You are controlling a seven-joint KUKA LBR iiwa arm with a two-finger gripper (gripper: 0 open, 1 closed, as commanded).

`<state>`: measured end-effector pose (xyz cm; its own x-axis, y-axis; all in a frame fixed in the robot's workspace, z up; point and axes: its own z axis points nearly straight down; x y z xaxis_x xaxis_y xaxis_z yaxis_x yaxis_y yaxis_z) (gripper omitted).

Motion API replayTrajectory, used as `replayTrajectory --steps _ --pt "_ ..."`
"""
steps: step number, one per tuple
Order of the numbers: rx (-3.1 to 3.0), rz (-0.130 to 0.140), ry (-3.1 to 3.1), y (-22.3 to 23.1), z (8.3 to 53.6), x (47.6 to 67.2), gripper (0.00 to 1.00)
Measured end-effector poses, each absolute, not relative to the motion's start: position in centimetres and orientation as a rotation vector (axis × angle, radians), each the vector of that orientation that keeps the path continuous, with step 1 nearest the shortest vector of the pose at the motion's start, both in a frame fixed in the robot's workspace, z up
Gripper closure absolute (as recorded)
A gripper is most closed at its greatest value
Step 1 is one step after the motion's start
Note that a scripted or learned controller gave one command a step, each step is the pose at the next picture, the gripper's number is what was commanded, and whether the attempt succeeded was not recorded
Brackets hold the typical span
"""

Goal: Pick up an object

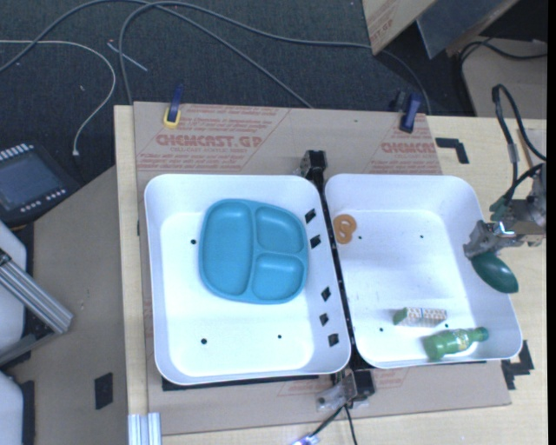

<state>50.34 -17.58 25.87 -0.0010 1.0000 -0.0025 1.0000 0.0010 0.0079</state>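
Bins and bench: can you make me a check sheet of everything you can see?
Surface: bench bears left bin and right bin, side by side.
Job's things: blue divided plate in left bin; orange pretzel shape, small patterned piece and green bottle in right bin; dark green object at right bin's right rim.
Clutter: nothing seen.
Claw: claw at right bin's right rim, just above the dark green object.
Cables: white cables on dark floor.
Surroundings: cardboard box at top.

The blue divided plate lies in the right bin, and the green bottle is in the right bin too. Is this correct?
Not quite. The camera view shows the blue divided plate in the left bin. The green bottle is indeed in the right bin.
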Motion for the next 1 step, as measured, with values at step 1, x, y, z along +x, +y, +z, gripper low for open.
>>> replayTrajectory --steps 1 --pt "2.214 0.004 2.231 -11.29 25.76 51.27 1.0"
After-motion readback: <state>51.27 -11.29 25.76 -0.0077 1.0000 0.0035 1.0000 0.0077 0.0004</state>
